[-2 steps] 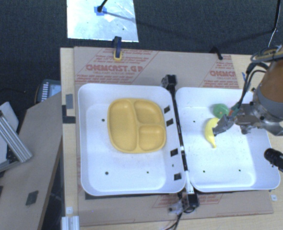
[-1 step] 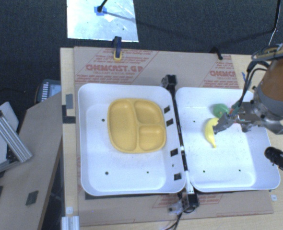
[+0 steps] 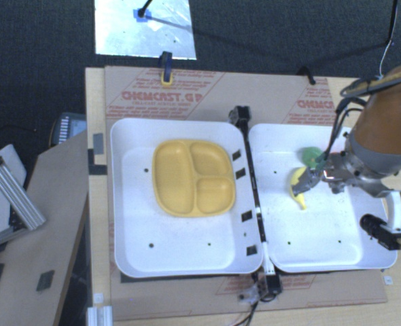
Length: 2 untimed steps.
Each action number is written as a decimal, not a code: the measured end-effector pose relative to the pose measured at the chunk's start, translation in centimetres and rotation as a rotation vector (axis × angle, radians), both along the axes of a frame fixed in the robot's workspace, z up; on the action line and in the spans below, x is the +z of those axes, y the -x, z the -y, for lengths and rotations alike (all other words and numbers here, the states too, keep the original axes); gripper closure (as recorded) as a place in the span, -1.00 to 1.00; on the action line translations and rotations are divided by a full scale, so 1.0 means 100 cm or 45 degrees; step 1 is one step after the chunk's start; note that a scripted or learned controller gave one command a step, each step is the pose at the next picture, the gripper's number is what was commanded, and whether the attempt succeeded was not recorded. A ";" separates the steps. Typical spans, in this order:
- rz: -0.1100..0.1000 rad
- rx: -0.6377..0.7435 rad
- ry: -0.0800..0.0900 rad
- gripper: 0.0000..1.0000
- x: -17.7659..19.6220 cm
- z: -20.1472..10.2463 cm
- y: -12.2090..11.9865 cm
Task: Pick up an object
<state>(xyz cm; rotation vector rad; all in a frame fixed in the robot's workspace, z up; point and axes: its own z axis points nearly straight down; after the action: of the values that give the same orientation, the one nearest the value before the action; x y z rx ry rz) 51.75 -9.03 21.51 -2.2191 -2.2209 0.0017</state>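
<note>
In the right bin [image 3: 316, 246], near its middle back, lies a small yellow banana-shaped object [image 3: 298, 184]. A small green object [image 3: 313, 157] sits just behind it, touching or nearly touching. My gripper [image 3: 310, 180] reaches in from the right and sits low over the yellow object's right side, its tip right against it. The grey wrist and orange band [image 3: 384, 124] hide the bin's right back part. A yellow divided plate [image 3: 192, 177] lies in the middle of the left bin [image 3: 136, 240].
A black divider strip with clips [image 3: 249, 182] runs between the two bins. A black fixture [image 3: 378, 231] sticks out over the right bin's right edge. Behind the bench lies a silver sheet [image 3: 145, 17], and cardboard [image 3: 187, 94] lies under the bins.
</note>
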 end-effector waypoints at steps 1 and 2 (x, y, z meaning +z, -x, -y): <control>-0.003 0.000 0.000 -1.00 -0.063 -0.002 0.002; -0.002 -0.001 0.000 -1.00 -0.106 0.003 0.001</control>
<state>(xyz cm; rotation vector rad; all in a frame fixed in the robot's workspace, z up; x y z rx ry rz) 51.60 -9.33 10.88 -2.2188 -2.2194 0.0028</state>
